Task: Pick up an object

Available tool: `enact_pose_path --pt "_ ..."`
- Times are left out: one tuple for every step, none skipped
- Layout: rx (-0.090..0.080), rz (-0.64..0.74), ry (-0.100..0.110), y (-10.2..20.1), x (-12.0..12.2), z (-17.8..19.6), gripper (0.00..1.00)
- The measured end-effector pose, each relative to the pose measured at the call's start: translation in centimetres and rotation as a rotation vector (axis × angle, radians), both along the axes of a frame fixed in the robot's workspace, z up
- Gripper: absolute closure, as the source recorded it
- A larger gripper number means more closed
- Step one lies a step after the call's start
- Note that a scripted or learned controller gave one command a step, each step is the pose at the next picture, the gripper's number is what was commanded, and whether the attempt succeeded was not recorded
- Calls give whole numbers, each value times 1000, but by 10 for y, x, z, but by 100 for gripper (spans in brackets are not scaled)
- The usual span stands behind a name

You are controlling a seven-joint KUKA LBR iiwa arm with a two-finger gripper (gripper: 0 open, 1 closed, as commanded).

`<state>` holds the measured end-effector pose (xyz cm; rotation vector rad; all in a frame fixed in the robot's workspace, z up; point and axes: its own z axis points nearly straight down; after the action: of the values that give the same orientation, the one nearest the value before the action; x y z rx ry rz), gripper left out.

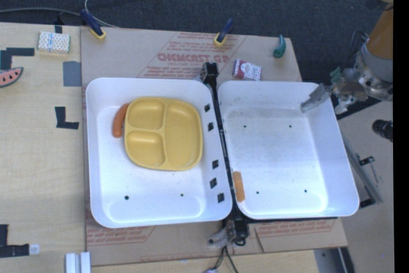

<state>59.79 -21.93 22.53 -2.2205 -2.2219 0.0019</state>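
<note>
Camera view is taken from above a cardboard-covered bench [192, 57], on which two shallow white plastic bins are set side by side and clipped together along their shared edge, presumably so that neither slides while objects are lifted. The left white bin [102, 156] carries a yellow three-compartment plastic plate [163, 133], with a small orange sausage-shaped piece [118, 121] lodged against the plate's left rim. The right white bin [287, 144] is bare across its middle; a second small orange sausage-shaped piece [238, 186] is seen at its near-left corner, close to the dividing wall. The grey two-finger tool [316, 99] is positioned over the far-right rim of the right bin, at the end of the arm reaching in from the right. No object is seen at its tip, and how far it is parted cannot be told. The nearest candidate, the orange piece in the right bin, lies well apart from the tool, diagonally across the bin floor.
</note>
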Motion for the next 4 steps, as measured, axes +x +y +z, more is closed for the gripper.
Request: enact_pose_path --pt "2 1 2 55 -12 -85 0" --pt "1 2 0 88 70 -107 0" --pt "0 2 0 125 70 -108 0" --pt "-2 2 -1 126 70 -140 0"
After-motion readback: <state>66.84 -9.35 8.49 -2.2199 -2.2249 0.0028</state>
